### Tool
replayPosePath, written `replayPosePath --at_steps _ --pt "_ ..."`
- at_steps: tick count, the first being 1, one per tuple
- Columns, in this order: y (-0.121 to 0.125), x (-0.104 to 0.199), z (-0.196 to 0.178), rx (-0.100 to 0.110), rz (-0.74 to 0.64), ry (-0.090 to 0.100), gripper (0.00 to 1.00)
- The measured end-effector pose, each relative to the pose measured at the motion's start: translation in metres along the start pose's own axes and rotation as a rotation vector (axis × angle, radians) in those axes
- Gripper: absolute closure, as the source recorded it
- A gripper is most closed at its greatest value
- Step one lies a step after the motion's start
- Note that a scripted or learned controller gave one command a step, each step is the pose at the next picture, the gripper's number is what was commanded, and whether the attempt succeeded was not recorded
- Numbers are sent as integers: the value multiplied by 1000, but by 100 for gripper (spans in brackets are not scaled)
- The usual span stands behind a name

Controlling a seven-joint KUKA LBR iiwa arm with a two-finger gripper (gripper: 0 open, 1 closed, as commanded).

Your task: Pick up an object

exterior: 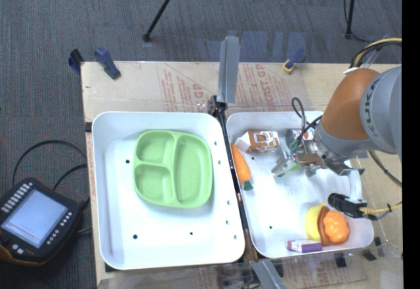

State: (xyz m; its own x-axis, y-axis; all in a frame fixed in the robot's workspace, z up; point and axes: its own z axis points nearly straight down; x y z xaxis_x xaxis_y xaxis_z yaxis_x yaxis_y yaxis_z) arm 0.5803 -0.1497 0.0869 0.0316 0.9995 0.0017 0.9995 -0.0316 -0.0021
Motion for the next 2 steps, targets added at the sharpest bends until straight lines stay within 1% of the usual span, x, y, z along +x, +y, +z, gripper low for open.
replayPosePath --at_steps 1,2 --pt "21 -24 0 1 24 0 0" --pt "-48 -4 1 3 27 1 0"
